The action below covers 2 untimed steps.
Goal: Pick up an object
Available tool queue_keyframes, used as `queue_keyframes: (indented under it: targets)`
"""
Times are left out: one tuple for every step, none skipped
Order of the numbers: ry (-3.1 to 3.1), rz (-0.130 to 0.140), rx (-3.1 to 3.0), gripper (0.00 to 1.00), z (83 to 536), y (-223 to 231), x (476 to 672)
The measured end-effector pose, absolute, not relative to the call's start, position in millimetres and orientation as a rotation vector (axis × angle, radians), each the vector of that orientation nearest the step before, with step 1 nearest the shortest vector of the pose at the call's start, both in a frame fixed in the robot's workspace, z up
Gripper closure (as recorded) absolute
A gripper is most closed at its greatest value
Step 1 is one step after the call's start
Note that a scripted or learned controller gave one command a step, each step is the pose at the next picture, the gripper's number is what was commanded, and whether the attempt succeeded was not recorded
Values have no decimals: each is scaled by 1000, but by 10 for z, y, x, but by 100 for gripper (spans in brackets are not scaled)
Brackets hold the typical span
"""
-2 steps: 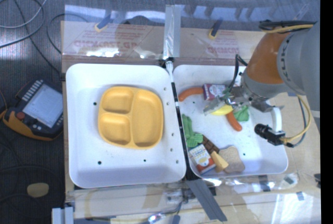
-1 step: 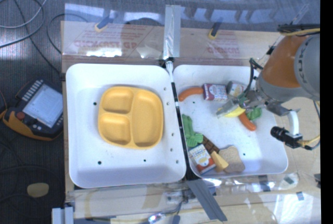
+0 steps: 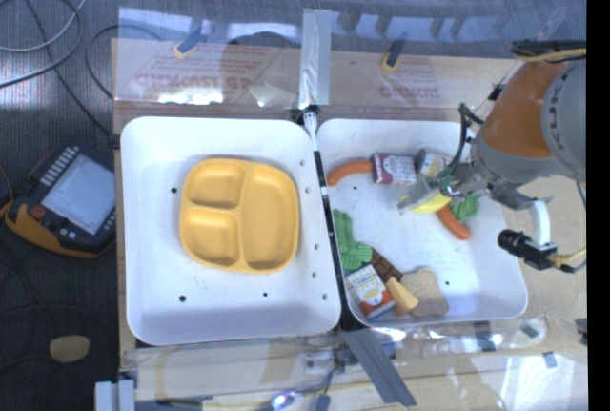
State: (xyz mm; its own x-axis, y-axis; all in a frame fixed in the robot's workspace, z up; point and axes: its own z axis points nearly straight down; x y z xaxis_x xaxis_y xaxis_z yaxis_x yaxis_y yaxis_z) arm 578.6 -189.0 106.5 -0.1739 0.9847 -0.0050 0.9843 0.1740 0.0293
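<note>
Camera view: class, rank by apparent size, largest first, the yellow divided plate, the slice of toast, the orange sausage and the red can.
1. Yellow divided plate, by far the largest.
2. Slice of toast.
3. Orange sausage and red can: these look too alike to rank, the sausage longer, the can thicker.

Yellow banana [image 3: 428, 203] lying tilted in right bin [image 3: 496, 295], beside green toy [image 3: 465, 206], orange carrot [image 3: 455, 223].

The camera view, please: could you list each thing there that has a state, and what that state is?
Yellow divided plate: upright, lying flat in the left bin.
Claw: low over the right bin, at the yellow banana.
Red carton: lying on its side.
Bread slice: lying flat.
</note>
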Motion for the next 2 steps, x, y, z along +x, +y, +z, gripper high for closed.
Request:
queue_keyframes:
  targets:
    - [2506,2,1895,100,1627,-1993,5774]
    - [2438,-2,1979,100,2086,-1241,6468]
